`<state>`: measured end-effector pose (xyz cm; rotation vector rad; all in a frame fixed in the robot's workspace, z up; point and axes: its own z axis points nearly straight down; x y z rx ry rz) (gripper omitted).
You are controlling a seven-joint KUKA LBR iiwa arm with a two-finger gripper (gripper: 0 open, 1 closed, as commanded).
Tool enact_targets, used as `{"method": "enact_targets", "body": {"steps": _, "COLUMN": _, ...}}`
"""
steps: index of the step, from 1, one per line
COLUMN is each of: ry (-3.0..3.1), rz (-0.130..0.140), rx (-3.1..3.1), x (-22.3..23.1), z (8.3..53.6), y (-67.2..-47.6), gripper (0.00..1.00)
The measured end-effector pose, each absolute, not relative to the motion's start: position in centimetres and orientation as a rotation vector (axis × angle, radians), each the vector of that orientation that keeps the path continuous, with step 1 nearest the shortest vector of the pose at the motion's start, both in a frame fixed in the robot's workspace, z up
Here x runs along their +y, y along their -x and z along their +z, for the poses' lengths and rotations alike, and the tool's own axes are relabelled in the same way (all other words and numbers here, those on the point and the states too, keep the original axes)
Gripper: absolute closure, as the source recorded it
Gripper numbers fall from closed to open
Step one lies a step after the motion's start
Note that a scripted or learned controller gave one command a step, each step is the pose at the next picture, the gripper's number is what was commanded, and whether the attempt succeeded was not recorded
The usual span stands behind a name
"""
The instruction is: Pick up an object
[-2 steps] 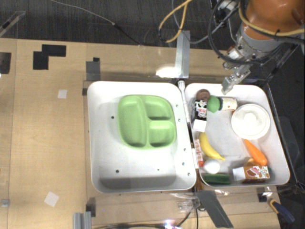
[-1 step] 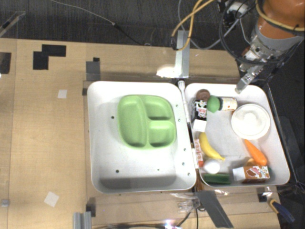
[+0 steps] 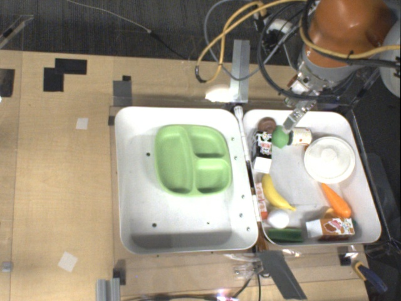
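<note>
My gripper point(image 3: 292, 119) hangs over the back of the right bin point(image 3: 366, 168), pointing down toward a small green round object point(image 3: 279, 138) just below its tip. Whether it touches that object is unclear. A beige cylinder point(image 3: 302, 136) lies beside the green object. The right bin also holds a white round bowl point(image 3: 329, 158), a banana point(image 3: 274, 193), a carrot point(image 3: 337, 200), a brown carton point(image 3: 331, 227), a dark green cucumber point(image 3: 286, 234), a white egg-shaped piece point(image 3: 278, 219), a black-and-white carton point(image 3: 263, 144) and a brown round item point(image 3: 265, 124).
The left bin point(image 3: 135, 218) holds a light green divided tray point(image 3: 192, 158). The arm's orange-banded wrist point(image 3: 348, 17) and yellow and black cables point(image 3: 238, 24) hang above the right bin's back edge. A metal post point(image 3: 240, 68) stands between the bins at the back.
</note>
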<state>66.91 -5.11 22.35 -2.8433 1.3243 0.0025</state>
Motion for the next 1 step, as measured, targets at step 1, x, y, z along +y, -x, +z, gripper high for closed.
{"method": "enact_targets", "body": {"steps": 1, "ry": 2.896, "rz": -0.005, "rx": 1.213, "x": -10.5, "z": 21.03, "y": -59.77, "gripper": 1.0}}
